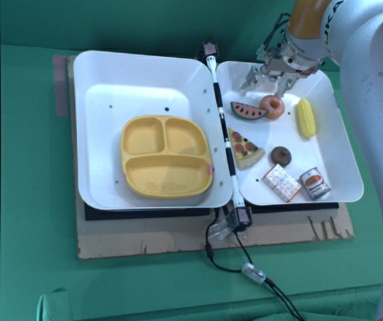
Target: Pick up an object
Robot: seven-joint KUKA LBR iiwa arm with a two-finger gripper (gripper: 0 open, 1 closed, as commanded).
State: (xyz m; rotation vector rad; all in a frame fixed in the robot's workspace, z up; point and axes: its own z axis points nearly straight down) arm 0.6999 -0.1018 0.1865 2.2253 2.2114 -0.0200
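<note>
My gripper (pixel 267 83) hangs over the back of the right bin (pixel 347 154), fingers spread open with nothing between them. Just below and right of it lies a pink-glazed doughnut (pixel 272 106). A watermelon slice (pixel 248 111) sits left of the doughnut and a yellow corn cob (pixel 305 118) to its right. Nearer the front are a pizza slice (pixel 245 148), a chocolate doughnut (pixel 281 156), a small white and red packet (pixel 281 182) and a tin can (pixel 315 183).
The left bin (pixel 97 85) holds a yellow divided plate (pixel 166 156). A black-and-white bar (pixel 222 122) runs between the bins, with a cable (pixel 244 266) trailing off the front of the cardboard base.
</note>
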